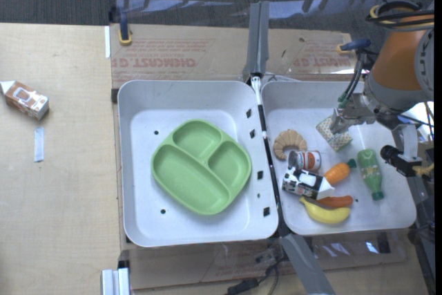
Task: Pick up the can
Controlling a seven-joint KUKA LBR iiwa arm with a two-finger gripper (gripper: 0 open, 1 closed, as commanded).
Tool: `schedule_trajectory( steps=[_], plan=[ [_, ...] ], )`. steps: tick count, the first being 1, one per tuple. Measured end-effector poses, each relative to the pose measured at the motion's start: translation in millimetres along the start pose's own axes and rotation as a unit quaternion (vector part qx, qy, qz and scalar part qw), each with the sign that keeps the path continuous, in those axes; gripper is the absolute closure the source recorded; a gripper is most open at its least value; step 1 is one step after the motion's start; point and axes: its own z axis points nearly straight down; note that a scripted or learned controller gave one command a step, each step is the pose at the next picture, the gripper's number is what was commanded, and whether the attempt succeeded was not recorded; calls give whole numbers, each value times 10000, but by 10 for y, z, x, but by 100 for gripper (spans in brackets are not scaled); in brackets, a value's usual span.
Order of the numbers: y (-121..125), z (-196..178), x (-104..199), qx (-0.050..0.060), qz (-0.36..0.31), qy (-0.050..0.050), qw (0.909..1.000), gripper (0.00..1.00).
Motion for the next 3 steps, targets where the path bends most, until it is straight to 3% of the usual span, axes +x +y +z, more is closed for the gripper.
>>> schedule_trajectory(
  steps=[1,2,3],
  plan=[
    [0,0,1,0,0,0,10000,0],
    [-3,-86,-19,2,15,-3,10000,100],
    [-3,-86,-18,2,16,-3,10000,0]
  ],
)
